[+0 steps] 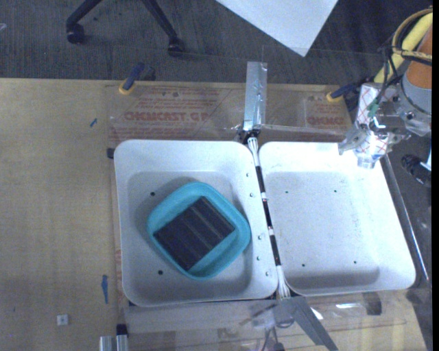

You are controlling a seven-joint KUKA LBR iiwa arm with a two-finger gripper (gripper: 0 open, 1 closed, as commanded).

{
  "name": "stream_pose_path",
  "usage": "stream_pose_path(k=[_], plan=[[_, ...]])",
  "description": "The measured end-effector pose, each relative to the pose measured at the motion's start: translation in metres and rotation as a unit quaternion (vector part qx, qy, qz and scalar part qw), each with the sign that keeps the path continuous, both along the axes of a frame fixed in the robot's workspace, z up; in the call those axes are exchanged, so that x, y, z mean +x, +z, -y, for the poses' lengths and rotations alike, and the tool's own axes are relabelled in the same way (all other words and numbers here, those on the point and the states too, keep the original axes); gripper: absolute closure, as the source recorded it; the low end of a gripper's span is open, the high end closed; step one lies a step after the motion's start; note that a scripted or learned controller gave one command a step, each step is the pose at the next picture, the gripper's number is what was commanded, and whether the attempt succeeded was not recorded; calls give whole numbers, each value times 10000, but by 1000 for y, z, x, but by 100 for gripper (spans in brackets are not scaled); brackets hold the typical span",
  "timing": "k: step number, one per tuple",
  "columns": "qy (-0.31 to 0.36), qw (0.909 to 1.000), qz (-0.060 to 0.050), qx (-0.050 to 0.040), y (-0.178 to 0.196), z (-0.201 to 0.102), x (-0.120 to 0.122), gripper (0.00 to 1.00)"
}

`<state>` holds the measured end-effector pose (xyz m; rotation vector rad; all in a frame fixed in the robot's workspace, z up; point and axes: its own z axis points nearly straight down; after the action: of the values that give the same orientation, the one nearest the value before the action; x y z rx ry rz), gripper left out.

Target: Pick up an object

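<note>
Clamps, one with a yellow handle (128, 83) at eleven o'clock and another (341, 92) at one o'clock, pin a clear sheet to the wooden table (55, 206). Behind it lie dark carpet, chair legs with castors (123, 24) and a white sheet (278, 19). Two shallow white bins with rounded corners sit side by side. The left bin (134, 168) holds a teal, rounded-square dish (159, 216), turned at a slant, with a dark ribbed block (193, 232) lying in it. The right bin (329, 226) has a speckled floor. At two o'clock the tool (367, 145) hangs over the right bin's far corner, well apart from the dish; whether its tips are apart or together I cannot tell.
</note>
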<state>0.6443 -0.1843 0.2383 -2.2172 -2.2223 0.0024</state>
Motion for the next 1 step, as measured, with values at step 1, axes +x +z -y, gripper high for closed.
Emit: stream_pose_path(k=[1], plan=[[-215,9998,-42,45,-136,23,21,0]])
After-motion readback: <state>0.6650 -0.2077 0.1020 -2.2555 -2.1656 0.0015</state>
